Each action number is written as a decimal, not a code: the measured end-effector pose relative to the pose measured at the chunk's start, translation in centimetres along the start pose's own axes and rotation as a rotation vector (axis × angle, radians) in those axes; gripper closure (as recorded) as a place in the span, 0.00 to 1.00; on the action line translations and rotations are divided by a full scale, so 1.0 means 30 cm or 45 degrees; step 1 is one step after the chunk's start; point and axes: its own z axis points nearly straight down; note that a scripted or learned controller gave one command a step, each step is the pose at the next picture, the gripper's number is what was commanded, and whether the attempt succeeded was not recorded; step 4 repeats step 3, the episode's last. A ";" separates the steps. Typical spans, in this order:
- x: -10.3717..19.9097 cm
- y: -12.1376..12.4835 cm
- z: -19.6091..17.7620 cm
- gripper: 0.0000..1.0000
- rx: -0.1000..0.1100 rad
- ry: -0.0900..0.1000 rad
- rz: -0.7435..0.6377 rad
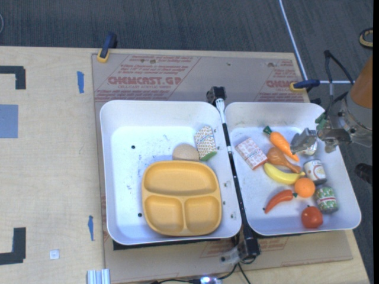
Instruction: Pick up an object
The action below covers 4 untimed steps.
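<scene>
The right bin [349, 209] holds several toy foods. Among them are a carrot [279, 142], a banana [278, 174], an orange [304, 187], a red chili [278, 200], a tomato [311, 217], a small can [314, 170], a pink wafer pack [251, 153] and a green-and-red speckled piece [326, 199]. My gripper [305, 141] hangs over the bin's upper right part, just right of the carrot and above the can. It is open and nothing sits between its fingers.
The left bin [118, 158] carries a yellow divided plate [182, 196], a beige bread-like lump [185, 152] and a corn cob [205, 141]. A black divider [228, 158] runs between the bins. The arm's body [361, 108] reaches in over the right rim.
</scene>
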 end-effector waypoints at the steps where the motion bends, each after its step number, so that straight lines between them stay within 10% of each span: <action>1: 0.009 0.177 0.389 0.00 -0.006 -0.002 -0.001; 2: 0.007 0.181 0.351 1.00 -0.011 -0.005 -0.001; 3: 0.269 0.004 0.059 1.00 0.000 0.001 -0.001; 4: 0.269 0.004 0.059 1.00 0.000 0.001 -0.001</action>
